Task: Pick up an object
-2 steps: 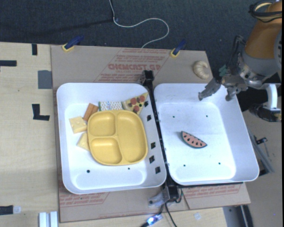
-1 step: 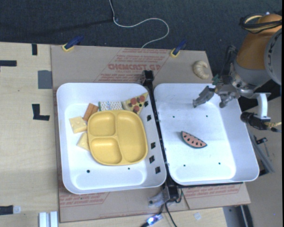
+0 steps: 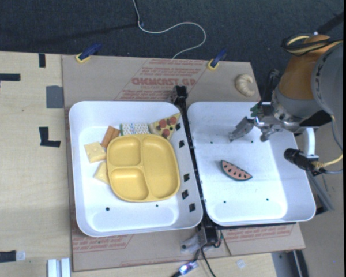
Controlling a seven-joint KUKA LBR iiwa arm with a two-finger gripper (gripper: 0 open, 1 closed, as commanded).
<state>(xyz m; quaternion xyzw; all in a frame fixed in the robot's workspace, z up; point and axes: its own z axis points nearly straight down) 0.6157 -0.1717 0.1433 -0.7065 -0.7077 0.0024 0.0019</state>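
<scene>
The watermelon slice (image 3: pixel 236 171) lies flat on the floor of the right bin (image 3: pixel 277 212), a little right of that bin's middle, with its long axis running from upper left to lower right; the curved rind edge faces down toward the near wall and the reddish, seeded flesh faces up and away. My pincer (image 3: pixel 251 131) hangs over the upper part of the same bin, above and a little right of the slice and well apart from it, with its two fingers (image 3: pixel 240 130) spread apart and nothing between them. They point down and to the left. In the left bin (image 3: pixel 81 154) a yellow divided plate (image 3: pixel 143 167) covers much of the floor, with a pizza slice (image 3: pixel 166 125), a cracker (image 3: pixel 94 152) and other small toy foods tucked around its upper left edge. The cardboard sheet (image 3: pixel 155 79) under both bins carries red printing; I cannot make out the words with certainty.
</scene>
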